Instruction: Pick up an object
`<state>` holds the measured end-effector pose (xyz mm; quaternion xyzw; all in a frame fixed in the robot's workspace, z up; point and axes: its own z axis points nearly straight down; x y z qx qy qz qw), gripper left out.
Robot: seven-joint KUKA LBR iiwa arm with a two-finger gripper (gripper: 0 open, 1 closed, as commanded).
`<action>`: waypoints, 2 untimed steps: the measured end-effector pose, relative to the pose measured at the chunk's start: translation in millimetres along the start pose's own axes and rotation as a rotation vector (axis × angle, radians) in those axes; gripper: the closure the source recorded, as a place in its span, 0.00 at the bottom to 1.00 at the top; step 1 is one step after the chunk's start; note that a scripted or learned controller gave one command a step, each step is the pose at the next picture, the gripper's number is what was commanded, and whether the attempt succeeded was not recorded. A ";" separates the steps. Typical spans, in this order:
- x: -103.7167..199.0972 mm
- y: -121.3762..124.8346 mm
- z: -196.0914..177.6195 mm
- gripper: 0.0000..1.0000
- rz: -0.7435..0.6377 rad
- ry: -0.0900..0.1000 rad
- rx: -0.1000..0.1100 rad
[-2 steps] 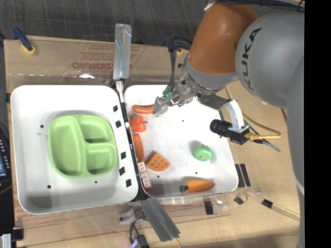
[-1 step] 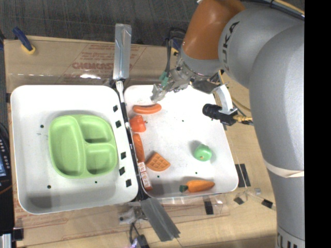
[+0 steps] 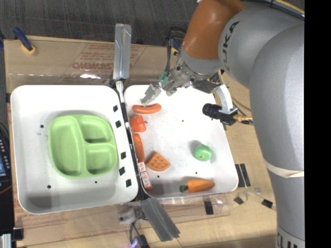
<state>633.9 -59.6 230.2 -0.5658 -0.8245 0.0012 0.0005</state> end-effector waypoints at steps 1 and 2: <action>-35.5 -13.3 88.9 0.00 -0.025 0.003 0.005; -35.3 -11.4 76.3 1.00 -0.029 0.001 0.001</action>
